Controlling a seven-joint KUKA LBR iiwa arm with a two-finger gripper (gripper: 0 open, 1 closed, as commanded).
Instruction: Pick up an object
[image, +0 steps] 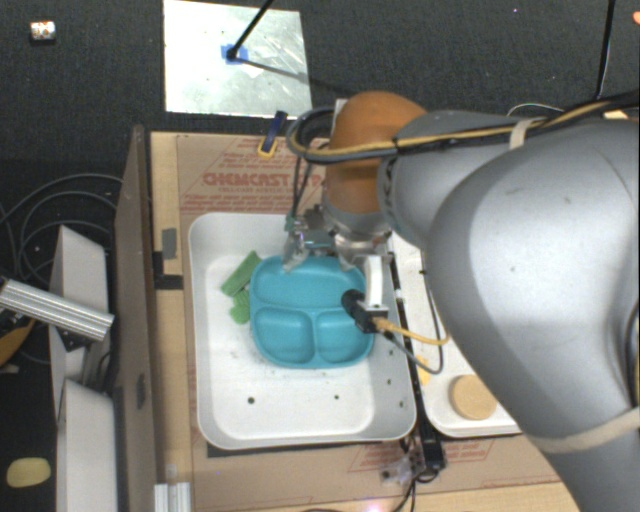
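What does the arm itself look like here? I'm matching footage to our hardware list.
The arm is bulky, rounded and light grey, with an orange band above the wrist. A yellowish cable and black cables run along its top, strapped on. The gripper end is metallic, with a white block, a black connector and a yellow lead beside it.

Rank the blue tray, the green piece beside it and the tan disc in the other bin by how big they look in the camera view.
1. blue tray, by far the largest.
2 and 3. green piece and tan disc look about alike; the tray hides part of the green piece and the arm hides part of the disc, so I won't rank them.
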